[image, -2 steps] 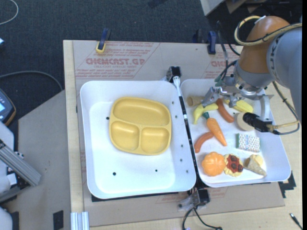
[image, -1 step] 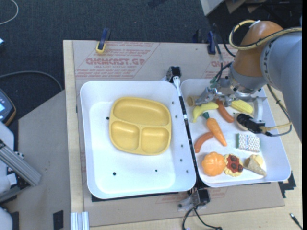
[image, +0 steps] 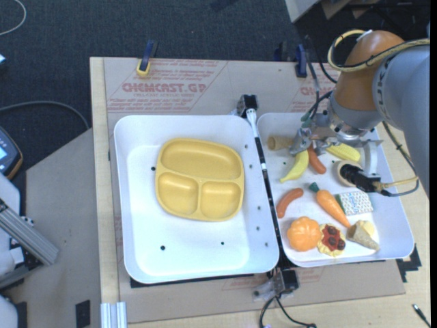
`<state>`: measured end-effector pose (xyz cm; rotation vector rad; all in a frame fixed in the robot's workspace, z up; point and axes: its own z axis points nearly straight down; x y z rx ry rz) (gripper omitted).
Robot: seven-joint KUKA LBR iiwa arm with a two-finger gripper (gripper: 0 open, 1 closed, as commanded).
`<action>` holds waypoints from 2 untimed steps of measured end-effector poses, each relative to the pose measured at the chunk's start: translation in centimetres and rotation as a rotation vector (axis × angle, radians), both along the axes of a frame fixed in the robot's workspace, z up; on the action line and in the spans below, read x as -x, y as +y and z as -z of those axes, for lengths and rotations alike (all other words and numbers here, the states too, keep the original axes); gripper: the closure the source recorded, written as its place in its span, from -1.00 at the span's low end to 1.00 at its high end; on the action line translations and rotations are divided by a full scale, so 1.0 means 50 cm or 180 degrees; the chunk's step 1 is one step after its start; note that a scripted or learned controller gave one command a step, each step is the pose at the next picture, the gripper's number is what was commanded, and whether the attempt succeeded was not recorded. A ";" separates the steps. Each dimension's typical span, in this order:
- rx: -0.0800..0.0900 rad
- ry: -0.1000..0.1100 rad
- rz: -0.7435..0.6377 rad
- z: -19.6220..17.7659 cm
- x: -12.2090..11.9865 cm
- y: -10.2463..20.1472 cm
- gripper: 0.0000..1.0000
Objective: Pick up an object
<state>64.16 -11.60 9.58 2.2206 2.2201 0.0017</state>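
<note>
A curved yellow banana (image: 295, 167) is lying in the right bin (image: 403, 214), touching a small red sausage (image: 315, 160). I am reaching in from the right, my gripper (image: 311, 141) hanging low just above them; I cannot tell how wide it is, or whether it is gripping anything.

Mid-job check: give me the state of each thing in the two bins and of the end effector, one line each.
End effector: low in the right bin, over the toys; grip unclear.
Yellow plate: upright in the left bin, compartments bare.
Banana: lying beside the end effector.
Carrot: lying flat.
Pumpkin: upright.
</note>
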 end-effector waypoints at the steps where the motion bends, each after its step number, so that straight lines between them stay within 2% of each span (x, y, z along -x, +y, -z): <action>1: 0.0004 -0.0018 -0.0004 -0.115 -0.022 0.004 1.00; 2: 0.0004 -0.0013 -0.0004 -0.201 -0.025 0.007 1.00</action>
